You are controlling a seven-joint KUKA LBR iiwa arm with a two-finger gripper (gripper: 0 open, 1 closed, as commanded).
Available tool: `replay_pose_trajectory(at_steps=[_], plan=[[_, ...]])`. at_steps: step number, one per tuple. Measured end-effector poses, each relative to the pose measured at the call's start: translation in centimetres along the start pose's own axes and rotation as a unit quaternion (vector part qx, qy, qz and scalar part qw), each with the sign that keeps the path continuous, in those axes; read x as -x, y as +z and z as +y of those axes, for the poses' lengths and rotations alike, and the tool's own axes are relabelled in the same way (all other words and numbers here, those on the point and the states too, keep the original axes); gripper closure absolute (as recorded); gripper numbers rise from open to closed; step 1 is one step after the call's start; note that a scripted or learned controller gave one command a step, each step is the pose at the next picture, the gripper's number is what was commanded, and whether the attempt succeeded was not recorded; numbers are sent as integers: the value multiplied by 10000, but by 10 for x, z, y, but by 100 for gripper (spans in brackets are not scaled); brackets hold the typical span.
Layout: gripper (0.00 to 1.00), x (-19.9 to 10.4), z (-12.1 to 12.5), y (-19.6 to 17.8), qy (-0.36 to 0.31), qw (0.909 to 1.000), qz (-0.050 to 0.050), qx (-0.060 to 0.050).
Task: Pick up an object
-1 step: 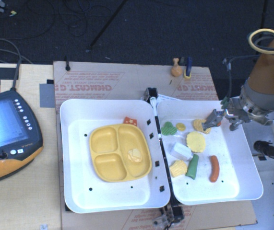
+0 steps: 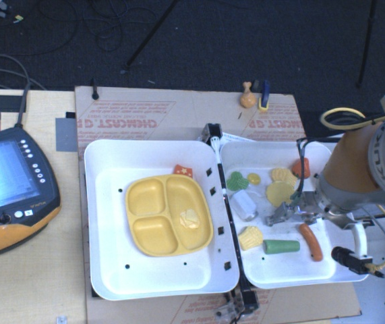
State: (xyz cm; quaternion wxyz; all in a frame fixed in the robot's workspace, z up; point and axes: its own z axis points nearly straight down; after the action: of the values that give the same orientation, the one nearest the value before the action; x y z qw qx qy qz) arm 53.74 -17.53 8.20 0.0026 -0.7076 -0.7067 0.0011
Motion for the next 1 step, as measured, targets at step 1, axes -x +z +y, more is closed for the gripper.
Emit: replay_pose_trajectory(at_steps=[1], plan=[[0, -59, -65, -5, -2, 10000, 10, -8]])
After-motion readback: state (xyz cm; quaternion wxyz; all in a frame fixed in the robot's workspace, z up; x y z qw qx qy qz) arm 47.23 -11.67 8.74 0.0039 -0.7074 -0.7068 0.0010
